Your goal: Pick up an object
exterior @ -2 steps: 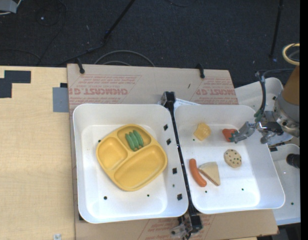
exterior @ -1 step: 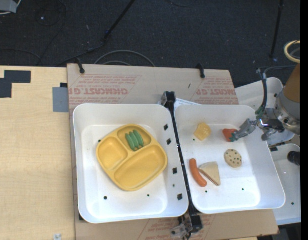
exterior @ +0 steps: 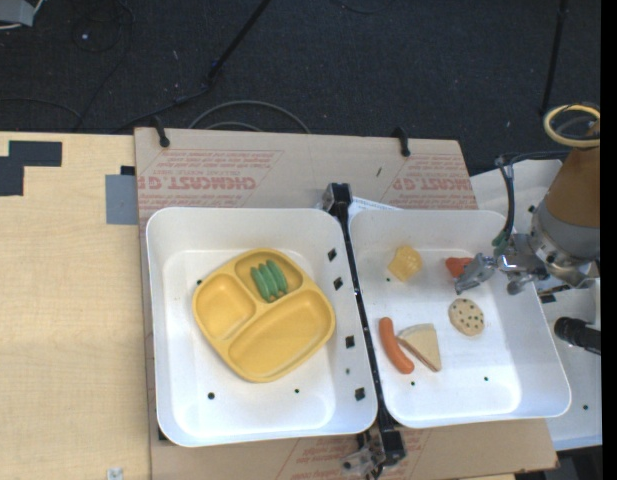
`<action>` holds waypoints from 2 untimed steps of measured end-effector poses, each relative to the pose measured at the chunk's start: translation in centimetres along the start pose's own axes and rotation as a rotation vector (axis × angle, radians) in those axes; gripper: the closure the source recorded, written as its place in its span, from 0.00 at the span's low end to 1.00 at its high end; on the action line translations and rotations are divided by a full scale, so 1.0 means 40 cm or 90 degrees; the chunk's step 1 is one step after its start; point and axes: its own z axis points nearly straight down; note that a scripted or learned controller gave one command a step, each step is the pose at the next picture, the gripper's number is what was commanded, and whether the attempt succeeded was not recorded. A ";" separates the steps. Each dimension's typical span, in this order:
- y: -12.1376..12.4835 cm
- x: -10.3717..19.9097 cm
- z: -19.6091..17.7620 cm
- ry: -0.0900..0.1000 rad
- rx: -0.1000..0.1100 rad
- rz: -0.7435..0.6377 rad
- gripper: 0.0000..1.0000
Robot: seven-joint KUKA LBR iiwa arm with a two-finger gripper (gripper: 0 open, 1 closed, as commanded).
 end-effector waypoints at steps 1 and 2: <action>-0.012 -0.004 0.110 0.000 0.000 0.001 0.00; -0.013 -0.001 0.188 0.000 0.000 0.001 0.00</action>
